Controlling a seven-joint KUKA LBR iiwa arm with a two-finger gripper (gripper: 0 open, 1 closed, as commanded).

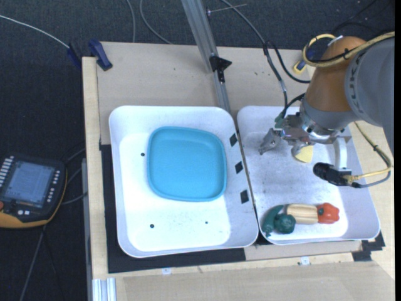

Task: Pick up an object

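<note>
While the grey arm reaches over the right bin (360, 221), its tool (274, 141) hovers low with fingers apart, clamping nothing. A pale yellow piece (304, 153) lies just beside it; a green, tan and red toy (302, 216) rests near the front wall.

Blue plate (187, 163) in left bin (125, 231); perhaps a pendant (28, 190).

The gripper (270, 144) hangs over the right bin (269, 187). A plate (187, 163) lies in the left bin (128, 162), to the gripper's left. Nearer the camera than the gripper, three small objects (301, 216) lie along the right bin's front wall.
</note>
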